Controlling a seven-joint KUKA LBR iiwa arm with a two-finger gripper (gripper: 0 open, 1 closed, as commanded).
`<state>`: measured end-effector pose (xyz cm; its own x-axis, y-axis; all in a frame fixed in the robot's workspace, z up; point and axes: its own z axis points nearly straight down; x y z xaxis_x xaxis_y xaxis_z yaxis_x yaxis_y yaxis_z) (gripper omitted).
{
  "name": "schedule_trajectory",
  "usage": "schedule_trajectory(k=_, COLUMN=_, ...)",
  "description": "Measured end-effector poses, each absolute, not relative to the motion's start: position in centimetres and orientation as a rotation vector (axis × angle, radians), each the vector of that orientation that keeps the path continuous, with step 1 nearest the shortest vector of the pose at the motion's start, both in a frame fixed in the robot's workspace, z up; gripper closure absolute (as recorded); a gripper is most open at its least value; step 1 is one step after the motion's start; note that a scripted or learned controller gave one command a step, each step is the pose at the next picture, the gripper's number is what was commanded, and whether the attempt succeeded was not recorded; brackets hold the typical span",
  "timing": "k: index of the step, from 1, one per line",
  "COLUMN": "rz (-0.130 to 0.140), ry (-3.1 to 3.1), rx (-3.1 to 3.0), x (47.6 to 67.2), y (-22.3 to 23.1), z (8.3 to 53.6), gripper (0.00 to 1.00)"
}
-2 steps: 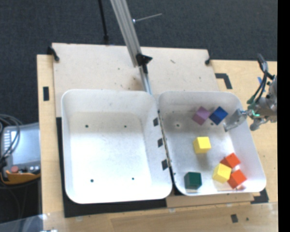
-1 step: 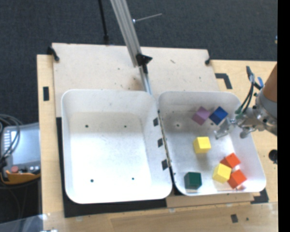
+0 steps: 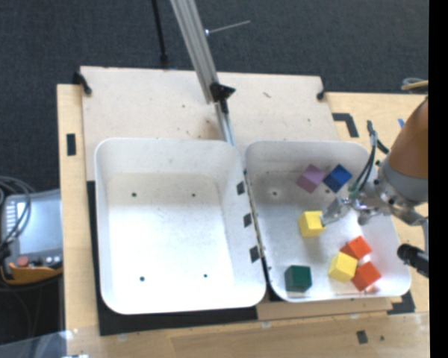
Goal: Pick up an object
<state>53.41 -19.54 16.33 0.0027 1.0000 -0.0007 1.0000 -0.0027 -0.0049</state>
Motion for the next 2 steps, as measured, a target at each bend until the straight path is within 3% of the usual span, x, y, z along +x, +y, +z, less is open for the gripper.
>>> schedule_trajectory(k=1, rz=-0.011, ry=-2.221, rx=-2.222, x=53.8, y=-20.2, z=12.3, gripper=0.00)
schedule_trajectory(k=2, rz=-0.016, ry=-2.221, rx=-2.231, x=54.0, y=-20.3, z=13.6, gripper=1.00)
